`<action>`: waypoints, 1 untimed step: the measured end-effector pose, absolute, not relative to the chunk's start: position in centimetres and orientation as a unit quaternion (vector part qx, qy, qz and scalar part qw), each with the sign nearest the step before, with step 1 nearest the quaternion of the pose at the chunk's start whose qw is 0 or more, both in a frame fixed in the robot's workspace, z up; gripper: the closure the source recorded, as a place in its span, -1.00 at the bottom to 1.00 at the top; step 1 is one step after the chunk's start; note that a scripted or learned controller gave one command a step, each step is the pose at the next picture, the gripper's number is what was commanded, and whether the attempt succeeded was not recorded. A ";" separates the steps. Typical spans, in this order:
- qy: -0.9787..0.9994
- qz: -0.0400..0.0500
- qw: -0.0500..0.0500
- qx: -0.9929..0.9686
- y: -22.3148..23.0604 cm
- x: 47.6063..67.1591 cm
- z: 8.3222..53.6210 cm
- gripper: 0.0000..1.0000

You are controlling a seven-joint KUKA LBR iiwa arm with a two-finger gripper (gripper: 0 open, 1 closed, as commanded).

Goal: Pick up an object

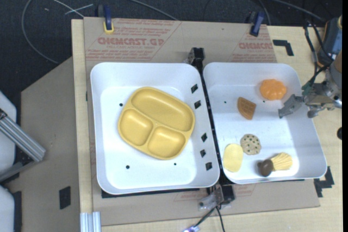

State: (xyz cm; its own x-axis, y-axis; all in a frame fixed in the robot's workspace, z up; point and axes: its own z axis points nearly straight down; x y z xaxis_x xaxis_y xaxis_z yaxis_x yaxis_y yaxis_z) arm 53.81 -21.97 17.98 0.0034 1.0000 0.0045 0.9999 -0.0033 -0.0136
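My gripper (296, 106) hovers at frame right, fingers apart, holding nothing. The orange ball (272, 89) beside it looks light, smooth, rounded; I'd pinch across its middle.

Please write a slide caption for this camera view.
Gripper above right bin of toy foods; yellow divided plate in left bin.

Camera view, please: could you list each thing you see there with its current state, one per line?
Yellow divided plate: lying flat in the left bin, compartments bare.
Orange piece: resting in the right bin, far corner.
Brown wedge: lying loose, untouched.
Cookie: flat, beside the pale yellow piece.
Cupcake: tipped on its side.
Gripper: over the right bin's edge, holding nothing.
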 end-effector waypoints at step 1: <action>-0.707 0.000 0.000 -0.707 -21.9 54.2 18.7 -1.00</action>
State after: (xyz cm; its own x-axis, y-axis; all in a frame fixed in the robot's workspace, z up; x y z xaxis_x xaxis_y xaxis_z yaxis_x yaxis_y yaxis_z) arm 54.16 -21.94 18.66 -0.0002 1.0000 0.0007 1.0000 0.0002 -0.0007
